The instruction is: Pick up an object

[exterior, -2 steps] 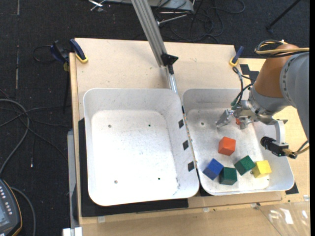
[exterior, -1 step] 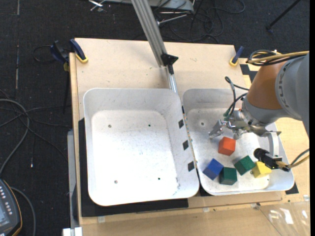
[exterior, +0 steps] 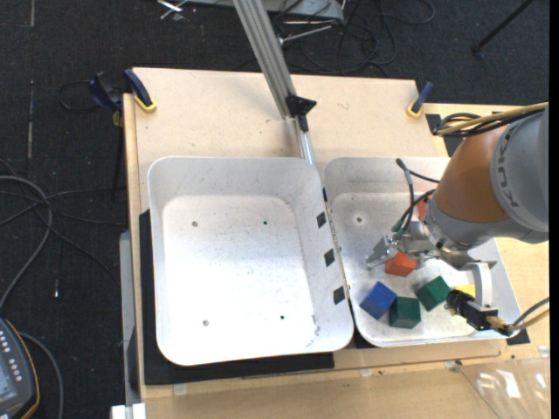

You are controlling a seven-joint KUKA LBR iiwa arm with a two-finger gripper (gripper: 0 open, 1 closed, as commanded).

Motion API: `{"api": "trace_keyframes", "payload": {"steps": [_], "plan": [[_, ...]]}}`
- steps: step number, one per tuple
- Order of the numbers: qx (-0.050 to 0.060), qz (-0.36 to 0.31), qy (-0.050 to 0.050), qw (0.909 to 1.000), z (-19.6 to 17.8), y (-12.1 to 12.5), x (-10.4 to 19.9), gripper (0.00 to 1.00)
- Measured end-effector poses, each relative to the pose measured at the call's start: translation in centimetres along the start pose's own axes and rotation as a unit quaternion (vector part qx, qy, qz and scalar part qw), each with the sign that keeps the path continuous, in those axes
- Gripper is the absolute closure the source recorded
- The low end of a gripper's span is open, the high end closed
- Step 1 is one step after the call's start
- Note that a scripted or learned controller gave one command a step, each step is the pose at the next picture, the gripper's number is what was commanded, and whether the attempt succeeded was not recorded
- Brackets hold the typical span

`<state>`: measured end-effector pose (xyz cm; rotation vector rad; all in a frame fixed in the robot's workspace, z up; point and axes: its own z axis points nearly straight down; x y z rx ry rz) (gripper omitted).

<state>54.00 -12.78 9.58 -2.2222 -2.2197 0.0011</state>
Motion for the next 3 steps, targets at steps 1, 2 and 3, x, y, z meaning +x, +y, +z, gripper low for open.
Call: {"api": "trace_keyframes", "payload": {"steps": [1, 2, 3], "plan": [[-0.001, 0.0, 0.0, 1.0, -1.0, 0.2, -0.1, 1.0], [-0.004, -0.006, 0.001, 1.0, -10.4, -0.3, 8.3, 1.0], [-0.001, -0.005, 0.001, 1.0, -9.9, 2.0, 14.7, 1.0]]}}
